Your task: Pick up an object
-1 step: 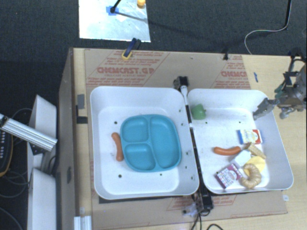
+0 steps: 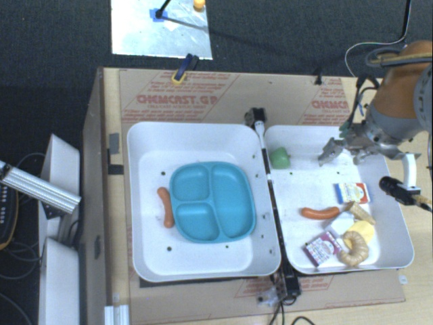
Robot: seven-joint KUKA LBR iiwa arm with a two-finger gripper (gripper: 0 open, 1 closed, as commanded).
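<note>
My end effector (image 2: 345,149) hangs over the far part of the right bin (image 2: 399,249), its two metal fingers spread apart with nothing between them. My grey arm (image 2: 399,107) with its orange band comes in from the right above it.

In this shallow, glossy white bin, the things I could pick lie nearer the front. A small rounded green object (image 2: 279,158) sits by the bin's left wall, just left of my end effector. A smooth orange-red sausage (image 2: 320,212) lies across the middle. Right of it is a flat white packet with red and blue print (image 2: 352,193). At the front lie a purple-and-white wrapped packet (image 2: 323,247), a bumpy tan pastry-like piece (image 2: 354,249) and a pale yellow wedge (image 2: 362,231), close together.

The left bin (image 2: 152,249) holds a turquoise plastic plate with three compartments (image 2: 212,201) and, beside its left edge, a second sausage (image 2: 166,207) lying lengthwise. Both bins rest on a cardboard-covered desk (image 2: 203,97).
</note>
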